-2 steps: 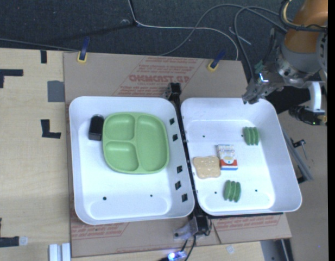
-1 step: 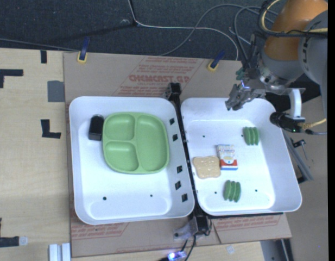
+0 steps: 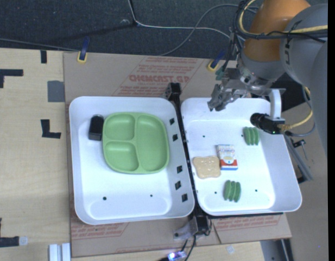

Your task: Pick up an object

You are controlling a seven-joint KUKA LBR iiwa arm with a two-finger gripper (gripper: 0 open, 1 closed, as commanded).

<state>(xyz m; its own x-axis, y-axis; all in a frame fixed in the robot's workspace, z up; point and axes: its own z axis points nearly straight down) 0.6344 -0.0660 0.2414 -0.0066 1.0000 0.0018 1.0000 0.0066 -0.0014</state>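
My gripper (image 3: 217,104) hangs over the back left part of the right bin (image 3: 276,197), with nothing visible between its fingers. In that bin lie a tan slice of toast (image 3: 206,167), a small white and red packet (image 3: 227,157), a green pod-like piece (image 3: 232,191) near the front and another green piece (image 3: 251,136) at the right. All of them sit in front of and to the right of the gripper, apart from it.
The left bin (image 3: 91,200) holds a green divided plate (image 3: 136,142) and a small black block (image 3: 96,128) at the plate's left. Black clips run along the seam between the bins (image 3: 178,145). Cables cross the dark floor behind the bench.
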